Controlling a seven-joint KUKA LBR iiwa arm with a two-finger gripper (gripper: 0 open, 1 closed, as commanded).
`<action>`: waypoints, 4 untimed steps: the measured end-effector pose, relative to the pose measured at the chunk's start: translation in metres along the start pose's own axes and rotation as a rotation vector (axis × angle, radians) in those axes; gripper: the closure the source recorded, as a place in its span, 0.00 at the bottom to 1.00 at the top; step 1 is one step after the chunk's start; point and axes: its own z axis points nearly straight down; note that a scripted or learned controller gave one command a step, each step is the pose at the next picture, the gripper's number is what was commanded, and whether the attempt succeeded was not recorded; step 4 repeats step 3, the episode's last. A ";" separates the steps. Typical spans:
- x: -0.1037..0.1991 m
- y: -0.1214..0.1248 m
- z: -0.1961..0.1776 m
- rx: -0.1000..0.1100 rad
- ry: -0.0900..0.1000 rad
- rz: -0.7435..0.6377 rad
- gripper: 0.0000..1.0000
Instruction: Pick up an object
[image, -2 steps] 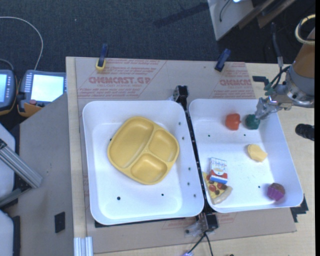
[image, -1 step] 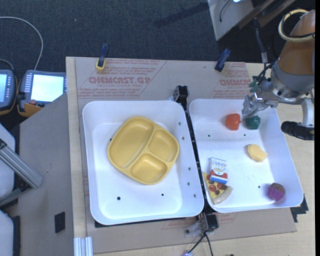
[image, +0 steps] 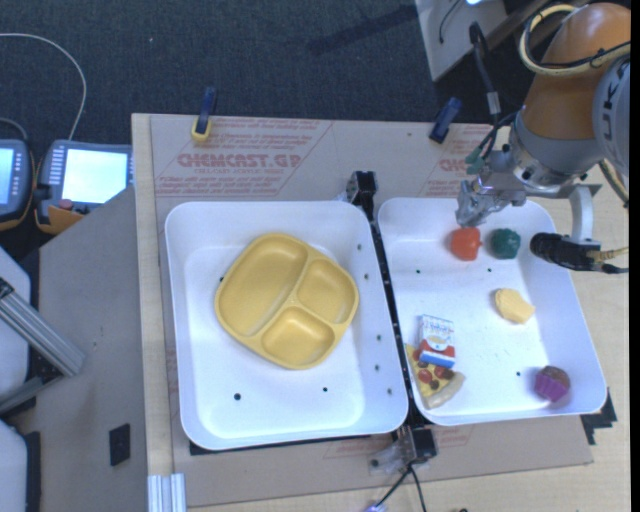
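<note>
The right bin (image: 560, 395) holds a red-orange ball (image: 464, 244), a dark green round piece (image: 503, 241), a yellow chunk (image: 514, 306), a small white carton with blue and red print (image: 436, 340), a pizza slice toy (image: 438, 381) and a purple piece (image: 552, 382). My gripper (image: 474, 209) hangs over the bin's far edge, just above and behind the red-orange ball. Nothing shows between its fingers.
A yellow divided plate (image: 287, 299) lies in the left bin (image: 200, 380). Black clips (image: 362, 186) sit on the divider between the bins. A black cylinder (image: 560, 249) juts over the right bin's right rim. Screens (image: 90, 175) stand off the bench at far left.
</note>
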 end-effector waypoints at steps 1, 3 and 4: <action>0.049 0.010 -0.008 0.001 0.000 0.000 1.00; 0.159 0.019 0.002 0.002 0.001 0.000 1.00; 0.159 0.019 0.002 0.002 0.001 0.000 1.00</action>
